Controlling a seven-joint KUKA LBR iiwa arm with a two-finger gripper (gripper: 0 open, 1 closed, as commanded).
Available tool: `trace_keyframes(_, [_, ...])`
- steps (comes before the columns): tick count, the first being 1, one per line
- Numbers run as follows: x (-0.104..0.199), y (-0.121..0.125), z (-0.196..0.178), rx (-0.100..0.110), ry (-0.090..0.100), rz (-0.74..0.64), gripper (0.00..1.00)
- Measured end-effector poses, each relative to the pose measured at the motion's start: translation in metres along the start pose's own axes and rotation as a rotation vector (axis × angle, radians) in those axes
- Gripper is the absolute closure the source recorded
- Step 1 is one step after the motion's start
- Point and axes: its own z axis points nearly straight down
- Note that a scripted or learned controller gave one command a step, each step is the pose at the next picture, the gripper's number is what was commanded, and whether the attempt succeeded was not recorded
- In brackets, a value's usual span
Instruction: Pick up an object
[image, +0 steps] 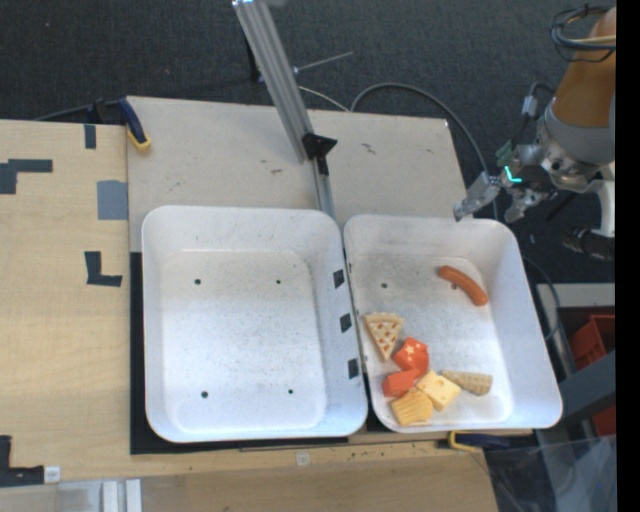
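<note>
Sausage (463, 284) and other toy foods lie untouched in the right bin (520, 300), so nothing is picked; gripper (490, 195) hovers released and bare above its far right corner.

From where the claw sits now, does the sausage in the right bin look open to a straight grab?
Probably yes. The claw hangs above the right bin's far rim, and the sausage lies alone on bare floor just below it, well apart from the waffle and the cheese pile.
</note>
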Motion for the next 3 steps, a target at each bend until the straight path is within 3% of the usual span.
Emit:
trace_keyframes(1, [0.0,0.001,-0.003,-0.004,-0.002,-0.001,0.0])
trace_keyframes(3, [0.002,-0.009,0.091,0.001,-0.001,0.0,0.0])
